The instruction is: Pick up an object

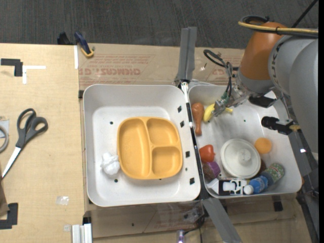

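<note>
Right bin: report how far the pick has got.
Done: the arm has reached over the right bin, and the tool is down at the yellow item beside the orange one. In hand: nothing clearly; the view does not settle whether the yellow item is gripped. Left: secure a grasp and lift. The bowl and orange ball sit untouched.

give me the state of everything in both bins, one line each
yellow divided plate: flat in the left bin, compartments bare
white crumpled object: beside the plate's left edge
white round container: in the right bin, lid on
orange ball: loose, right of the container
blue bottle: lying on its side
gripper: low over the yellow toy
</note>
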Robot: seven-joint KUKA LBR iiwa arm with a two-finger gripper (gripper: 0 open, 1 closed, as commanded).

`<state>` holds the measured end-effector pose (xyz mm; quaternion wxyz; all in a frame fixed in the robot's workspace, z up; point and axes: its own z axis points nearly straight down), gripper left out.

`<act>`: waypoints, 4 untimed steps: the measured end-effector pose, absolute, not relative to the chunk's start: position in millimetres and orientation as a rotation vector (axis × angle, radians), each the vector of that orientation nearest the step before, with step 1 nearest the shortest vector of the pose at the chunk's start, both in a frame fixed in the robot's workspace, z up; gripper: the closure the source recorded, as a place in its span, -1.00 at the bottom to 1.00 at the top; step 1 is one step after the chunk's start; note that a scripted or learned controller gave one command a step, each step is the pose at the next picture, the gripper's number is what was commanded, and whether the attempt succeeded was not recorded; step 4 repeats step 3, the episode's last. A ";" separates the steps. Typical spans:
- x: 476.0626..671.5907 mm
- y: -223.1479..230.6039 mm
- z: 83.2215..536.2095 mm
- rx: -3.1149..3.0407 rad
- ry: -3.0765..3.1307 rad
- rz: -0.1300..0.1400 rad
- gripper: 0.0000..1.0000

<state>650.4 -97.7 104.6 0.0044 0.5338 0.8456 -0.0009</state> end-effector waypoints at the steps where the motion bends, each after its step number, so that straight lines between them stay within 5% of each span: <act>1: 652.0 -133.0 234.9 1.762 2.595 0.000 1.00; 2: 659.8 -165.7 93.9 1.935 2.469 -0.001 1.00; 3: 659.7 -165.3 93.7 1.935 2.469 -0.001 -1.00; 4: 659.7 -165.3 93.7 1.935 2.469 -0.001 -1.00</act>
